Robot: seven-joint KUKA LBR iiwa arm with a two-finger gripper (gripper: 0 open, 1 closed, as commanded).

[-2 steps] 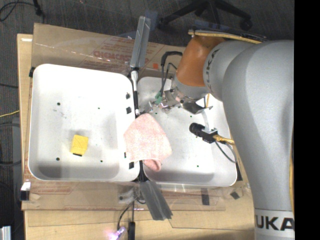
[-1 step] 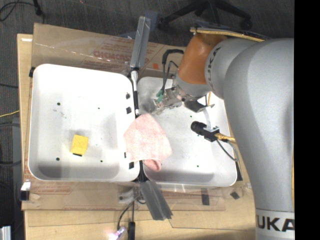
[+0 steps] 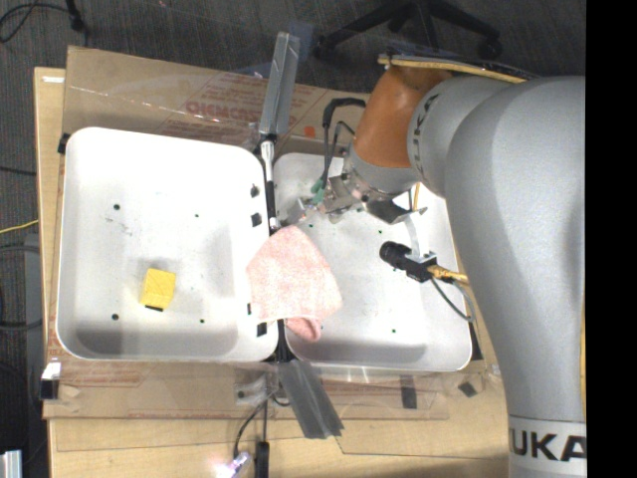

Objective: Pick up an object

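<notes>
Grey arm (image 3: 518, 227) over right bin (image 3: 438, 352); cardboard (image 3: 179, 88) beneath; carpet (image 3: 149, 8).

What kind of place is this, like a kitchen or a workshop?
Most likely a robotics lab: a robot arm reaches over two white bins on a cardboard-covered bench, with office chair legs on carpet behind.

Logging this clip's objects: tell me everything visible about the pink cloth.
The pink cloth looks like soft, pale pink terry fabric, crumpled into a rough diamond. It lies draped over the divider between the two white bins, mostly inside the right bin, with its left edge over the left bin's rim. A darker pink fold bunches at its lower end. The gripper sits above it in the right bin, apart from the cloth.
</notes>
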